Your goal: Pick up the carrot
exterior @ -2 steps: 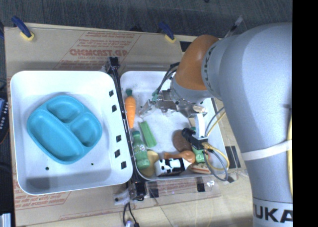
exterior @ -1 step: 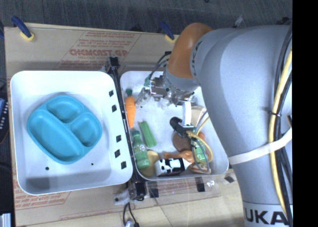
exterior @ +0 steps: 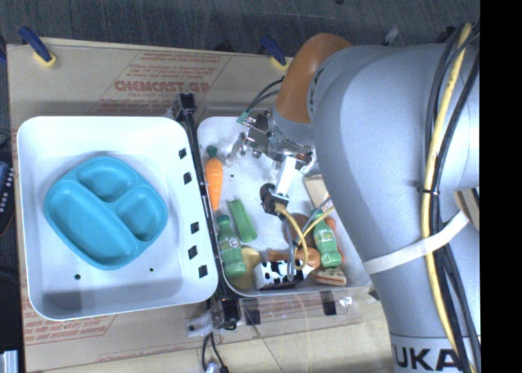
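Note:
The orange carrot [exterior: 214,183] with a green top lies in the right bin [exterior: 214,128] against its left wall, pointing down the view. My gripper [exterior: 259,148] hangs over the upper middle of that bin, to the right of the carrot and a little above it. Nothing of the carrot is at the gripper. The grey arm hides much of the bin's right side.
A green bottle [exterior: 231,250] and a green stick [exterior: 241,220] lie just below the carrot. More toy items crowd the bin's lower right, among them a green bottle [exterior: 328,249] and a black-and-white piece [exterior: 277,274]. A blue divided plate [exterior: 106,210] sits in the left bin [exterior: 49,298].

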`<action>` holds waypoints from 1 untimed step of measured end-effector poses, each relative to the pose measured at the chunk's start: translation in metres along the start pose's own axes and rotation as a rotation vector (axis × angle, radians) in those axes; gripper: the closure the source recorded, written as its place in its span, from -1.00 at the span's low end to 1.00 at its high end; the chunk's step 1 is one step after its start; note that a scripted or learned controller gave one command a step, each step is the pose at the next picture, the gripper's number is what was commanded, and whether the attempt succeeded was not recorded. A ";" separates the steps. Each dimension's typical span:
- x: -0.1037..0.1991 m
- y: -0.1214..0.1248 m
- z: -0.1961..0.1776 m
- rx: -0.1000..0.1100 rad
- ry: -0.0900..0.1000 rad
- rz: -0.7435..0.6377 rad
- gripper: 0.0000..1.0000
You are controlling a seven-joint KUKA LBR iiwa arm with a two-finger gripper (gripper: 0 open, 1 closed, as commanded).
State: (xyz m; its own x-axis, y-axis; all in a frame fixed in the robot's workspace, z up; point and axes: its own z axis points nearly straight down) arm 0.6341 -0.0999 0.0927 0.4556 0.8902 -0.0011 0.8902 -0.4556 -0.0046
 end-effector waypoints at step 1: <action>-0.012 -0.042 0.002 0.008 -0.003 0.175 -1.00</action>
State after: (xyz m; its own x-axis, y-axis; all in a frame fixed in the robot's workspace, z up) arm 0.5910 -0.0917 0.0904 0.6033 0.7975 -0.0059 0.7974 -0.6033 -0.0123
